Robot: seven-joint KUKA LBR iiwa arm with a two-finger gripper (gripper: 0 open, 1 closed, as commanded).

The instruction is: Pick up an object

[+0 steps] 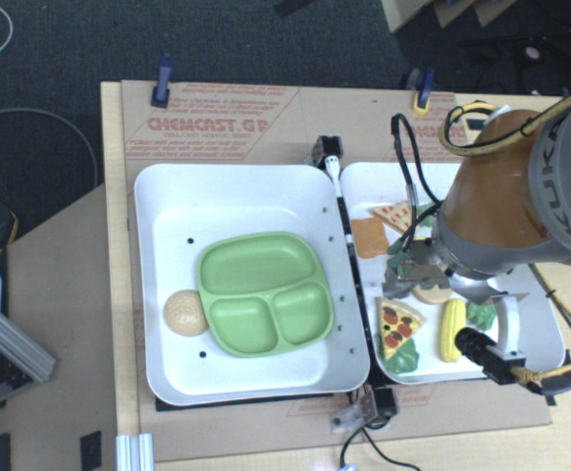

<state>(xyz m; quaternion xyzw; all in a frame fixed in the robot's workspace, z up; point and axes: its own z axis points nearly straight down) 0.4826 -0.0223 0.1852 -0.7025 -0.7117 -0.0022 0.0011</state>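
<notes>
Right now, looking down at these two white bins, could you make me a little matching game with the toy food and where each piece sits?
Things:
1. green divided tray
2. round beige bun
3. yellow corn cob
4. pizza slice

Places:
A. right bin, near its front right
B. middle of the left bin
C. right bin, front left corner
D. left bin, touching the tray's left edge

Pairs: 1-B, 2-D, 3-A, 4-C

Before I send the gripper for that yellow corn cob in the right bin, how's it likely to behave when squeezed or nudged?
The corn cob looks rounded and elongated, so it may roll sideways if nudged. Its surface looks like glossy toy plastic, probably light, stiff and a bit slippery. It lies close to the pizza slice and a green piece, so a push would likely shift them.
</notes>
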